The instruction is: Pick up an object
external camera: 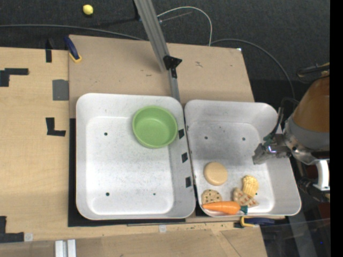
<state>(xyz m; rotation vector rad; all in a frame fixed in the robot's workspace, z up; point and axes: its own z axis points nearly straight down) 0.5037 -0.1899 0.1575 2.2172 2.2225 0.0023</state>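
My gripper [266,150] hangs over the right side of the right bin [225,111], well apart from the objects. Nothing shows between its fingers. In that bin's front part lie a round tan bun [215,172], a brown waffle cookie [210,196], an orange carrot [223,208] along the front rim, and a yellow corn piece [249,185] with a small tan snack [244,198] beside it. A green bowl [155,126] sits at the back right of the left bin [96,159].
A grey metal bar [153,25] slants in from the top toward the gap between the bins. Cables [182,12] run over the dark floor behind the bench. A small yellow ball [88,9] lies on the floor at top left.
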